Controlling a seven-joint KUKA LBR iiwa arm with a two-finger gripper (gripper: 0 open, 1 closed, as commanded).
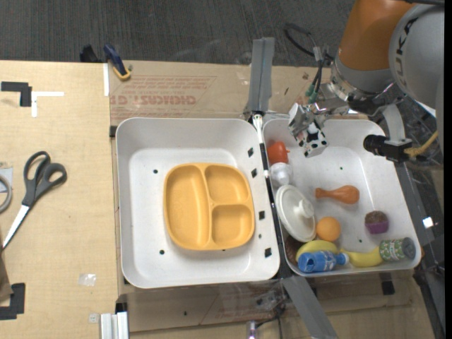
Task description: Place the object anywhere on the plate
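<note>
An orange-yellow plate [209,207] with three compartments lies in the middle of the left bin [141,189], with nothing on it. My gripper [308,131] hangs over the back left corner of the right bin [395,182], well to the right of the plate. Just below and left of it are a small red object [277,151] and a white bottle-like piece [280,175]. I see nothing clearly held in the gripper.
The right bin also holds a white lid [296,212], an orange drumstick-shaped toy [337,194], an orange ball [328,228], a banana [353,257], a blue bottle [321,261], a purple item [376,222] and a green can [397,249]. Scissors [35,182] lie on the bench at left.
</note>
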